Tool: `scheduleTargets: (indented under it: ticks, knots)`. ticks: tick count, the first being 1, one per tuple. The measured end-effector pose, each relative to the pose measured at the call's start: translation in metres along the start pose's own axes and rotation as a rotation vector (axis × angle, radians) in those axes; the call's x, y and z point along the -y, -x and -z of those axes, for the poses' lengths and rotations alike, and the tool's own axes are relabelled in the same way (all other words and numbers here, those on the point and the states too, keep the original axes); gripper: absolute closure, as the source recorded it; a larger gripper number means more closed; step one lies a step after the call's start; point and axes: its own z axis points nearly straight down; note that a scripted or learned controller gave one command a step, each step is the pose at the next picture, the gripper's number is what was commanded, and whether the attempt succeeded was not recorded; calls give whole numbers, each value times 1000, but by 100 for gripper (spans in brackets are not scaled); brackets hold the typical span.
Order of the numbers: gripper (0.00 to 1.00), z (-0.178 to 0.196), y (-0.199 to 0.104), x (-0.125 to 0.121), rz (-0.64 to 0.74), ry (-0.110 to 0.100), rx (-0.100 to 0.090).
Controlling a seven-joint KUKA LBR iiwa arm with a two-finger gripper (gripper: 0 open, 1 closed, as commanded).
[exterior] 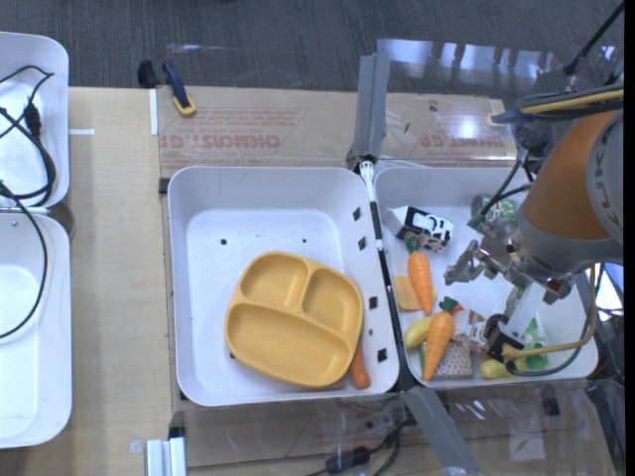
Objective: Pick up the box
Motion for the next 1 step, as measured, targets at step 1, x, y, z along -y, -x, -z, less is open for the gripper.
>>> scheduleTargets:
  ticks: [1]
  knots:
    - [0,-100,64,-35,-8,-1,1]
